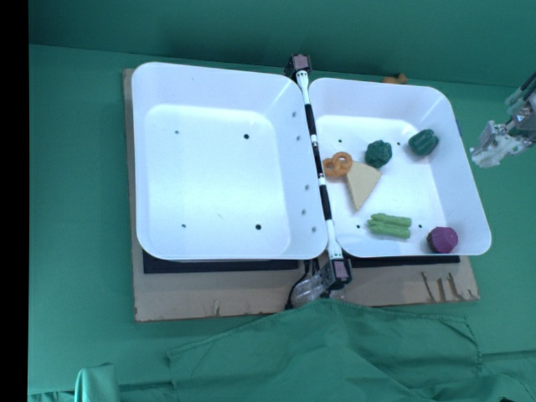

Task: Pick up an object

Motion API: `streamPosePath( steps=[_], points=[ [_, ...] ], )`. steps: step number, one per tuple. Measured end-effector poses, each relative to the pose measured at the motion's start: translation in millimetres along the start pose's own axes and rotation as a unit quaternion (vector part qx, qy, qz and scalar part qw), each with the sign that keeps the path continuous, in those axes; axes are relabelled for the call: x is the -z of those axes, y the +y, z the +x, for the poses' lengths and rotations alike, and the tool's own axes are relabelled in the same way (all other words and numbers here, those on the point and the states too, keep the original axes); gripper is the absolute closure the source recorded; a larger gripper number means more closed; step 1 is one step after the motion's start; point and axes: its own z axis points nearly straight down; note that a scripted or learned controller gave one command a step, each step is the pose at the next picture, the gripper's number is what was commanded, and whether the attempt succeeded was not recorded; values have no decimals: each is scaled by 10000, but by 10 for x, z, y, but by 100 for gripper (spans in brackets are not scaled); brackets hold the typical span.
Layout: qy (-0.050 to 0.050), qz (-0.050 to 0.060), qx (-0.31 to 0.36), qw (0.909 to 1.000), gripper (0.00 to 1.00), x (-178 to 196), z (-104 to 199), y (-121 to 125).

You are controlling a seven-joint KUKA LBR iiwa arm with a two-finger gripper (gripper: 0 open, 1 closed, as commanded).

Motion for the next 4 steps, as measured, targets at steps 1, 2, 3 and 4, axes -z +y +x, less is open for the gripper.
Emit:
streamPosePath(
  steps=[1, 2, 3, 4],
  points=[
    [24, 67, -3, 10000, 100, -965, 264, -19],
    [-21, -42, -19, 10000, 100, 39, -130, 0],
    [5, -10, 18, 10000, 100, 353, 339, 136],
    [6, 47, -41, 10000, 100, -328, -189, -22]
  ],
)
